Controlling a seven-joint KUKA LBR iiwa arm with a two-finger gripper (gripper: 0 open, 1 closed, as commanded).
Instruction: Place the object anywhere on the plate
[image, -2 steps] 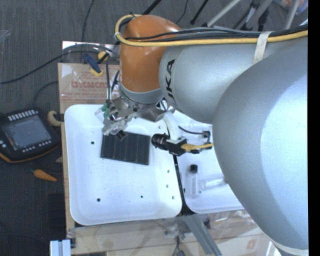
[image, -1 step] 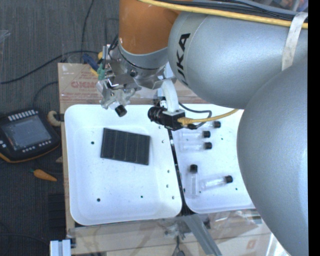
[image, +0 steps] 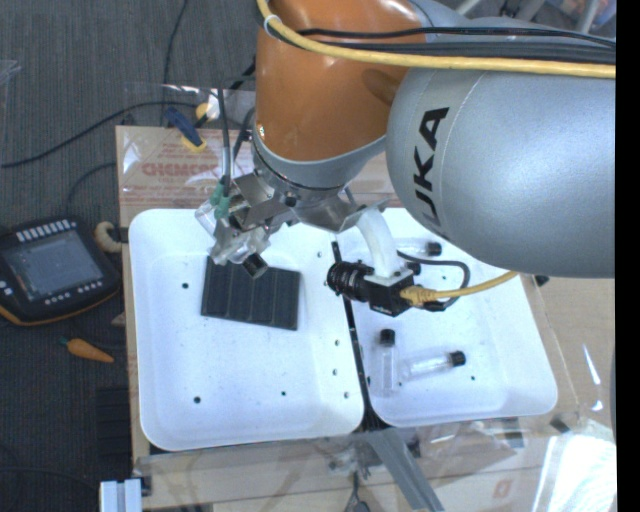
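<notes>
A dark ribbed rectangular plate lies flat in the left white bin. My gripper hangs low over the plate's upper left edge, under the orange wrist band. A small dark tip shows at its lower end, right by the plate's top edge. Whether anything is held there is hidden by the gripper body. Clear vials with black caps lie in the right bin: one on its side, another close to the divider.
A third clear vial lies at the back of the right bin, partly under the arm. The big grey arm covers the upper right of the view. A handheld pendant and an orange tool sit off the bench at left.
</notes>
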